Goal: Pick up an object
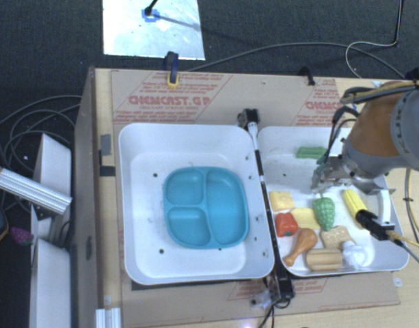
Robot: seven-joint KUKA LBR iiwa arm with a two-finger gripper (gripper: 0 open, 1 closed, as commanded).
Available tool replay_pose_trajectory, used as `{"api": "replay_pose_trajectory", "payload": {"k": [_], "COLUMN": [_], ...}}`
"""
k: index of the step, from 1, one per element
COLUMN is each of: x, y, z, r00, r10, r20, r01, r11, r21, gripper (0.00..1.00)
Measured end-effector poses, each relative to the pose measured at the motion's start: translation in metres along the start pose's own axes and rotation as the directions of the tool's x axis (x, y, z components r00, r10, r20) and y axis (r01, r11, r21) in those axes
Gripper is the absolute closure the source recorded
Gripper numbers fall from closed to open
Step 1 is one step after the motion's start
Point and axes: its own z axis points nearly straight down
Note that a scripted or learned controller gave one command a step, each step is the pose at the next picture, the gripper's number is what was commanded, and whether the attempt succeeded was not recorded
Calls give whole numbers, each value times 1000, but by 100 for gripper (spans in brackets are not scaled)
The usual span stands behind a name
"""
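Note:
The right bin holds several toy foods. A flat green piece lies at its back, and a green leafy vegetable sits mid-bin next to a yellow corn cob. A yellow cheese wedge, a red pepper, a yellow block, a chicken drumstick, a bread piece, a tan roll and a white lump fill the front. My gripper hangs low just behind the green vegetable, right of the flat green piece. Nothing shows held in it.
The left bin carries a blue divided plate. A black clamp and a divider rail separate the bins. The arm covers the right bin's back right corner. Cables trail off the bench's right side.

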Motion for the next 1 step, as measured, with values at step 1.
{"api": "replay_pose_trajectory", "payload": {"k": [1], "x": [0], "y": [0], "z": [0], "r00": [1000], "r10": [0], "r20": [0], "r01": [0], "r11": [1000], "r21": [0], "gripper": [0]}}
